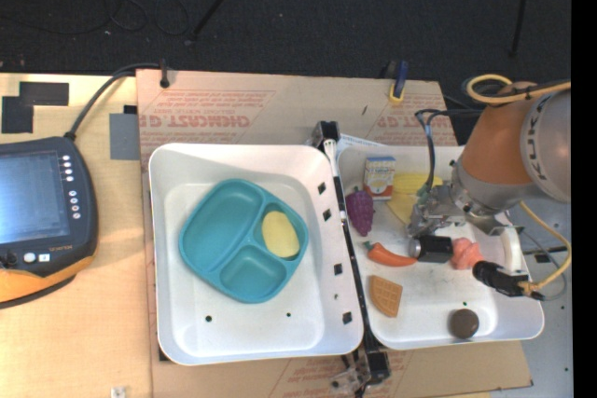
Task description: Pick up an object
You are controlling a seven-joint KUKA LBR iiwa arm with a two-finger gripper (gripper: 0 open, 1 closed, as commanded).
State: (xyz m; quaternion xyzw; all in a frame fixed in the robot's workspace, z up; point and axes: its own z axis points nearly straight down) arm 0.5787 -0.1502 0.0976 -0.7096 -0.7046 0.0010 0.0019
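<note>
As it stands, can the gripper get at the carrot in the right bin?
Probably yes. The carrot lies bare on the floor of the right bin, nothing on top, just left of the gripper. The purple grapes sit close but apart.

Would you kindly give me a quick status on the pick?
Gripper low in right bin, fingers unclear. Nothing seen held. Carrot, pink piece, purple grapes crowd it.
</note>
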